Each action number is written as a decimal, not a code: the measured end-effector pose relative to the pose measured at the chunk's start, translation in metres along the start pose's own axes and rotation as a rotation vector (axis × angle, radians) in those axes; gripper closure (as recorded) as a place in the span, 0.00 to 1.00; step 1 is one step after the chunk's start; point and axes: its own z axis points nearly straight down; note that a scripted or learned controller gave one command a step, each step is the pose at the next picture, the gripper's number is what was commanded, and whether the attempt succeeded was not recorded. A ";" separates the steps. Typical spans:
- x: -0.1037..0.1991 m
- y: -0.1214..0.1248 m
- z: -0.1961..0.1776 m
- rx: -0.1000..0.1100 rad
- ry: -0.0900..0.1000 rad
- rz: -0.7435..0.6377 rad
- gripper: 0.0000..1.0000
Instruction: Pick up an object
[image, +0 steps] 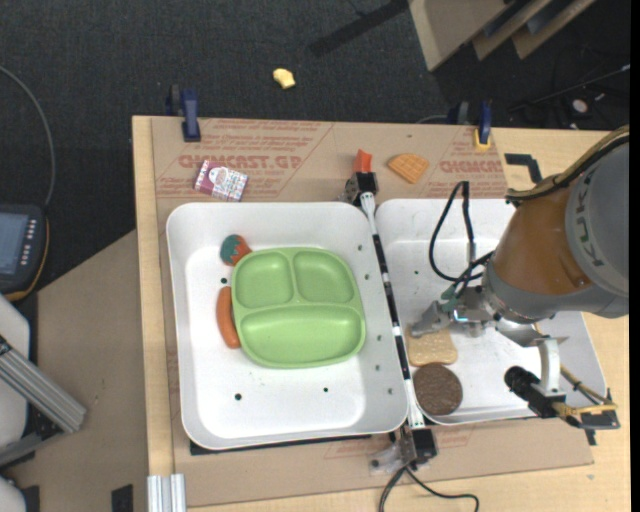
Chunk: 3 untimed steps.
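In the right bin (480, 225), a tan slice of toast (432, 349) lies near the left wall, with a round dark brown cookie (438, 389) just in front of it. My gripper (437, 318) sits low over the bin, right above the toast's far edge. The grey arm with its orange band (540, 240) covers the bin's right half. The left bin (200, 400) holds a green divided plate (297, 306), an orange sausage-shaped piece (228, 318) along the plate's left side and a small teal and red object (235, 248) at its far left corner.
A black cable (447, 230) loops over the right bin's far part. On the bench behind the bins lie a pink packet (221, 179) and an orange cracker (407, 167). Clamps (362, 183) stand where the bins meet.
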 end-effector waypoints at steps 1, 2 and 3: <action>-0.077 0.043 0.001 0.001 -0.003 0.000 0.00; -0.048 0.038 -0.087 0.000 -0.001 -0.006 0.00; -0.037 0.022 0.009 0.015 0.002 -0.002 0.00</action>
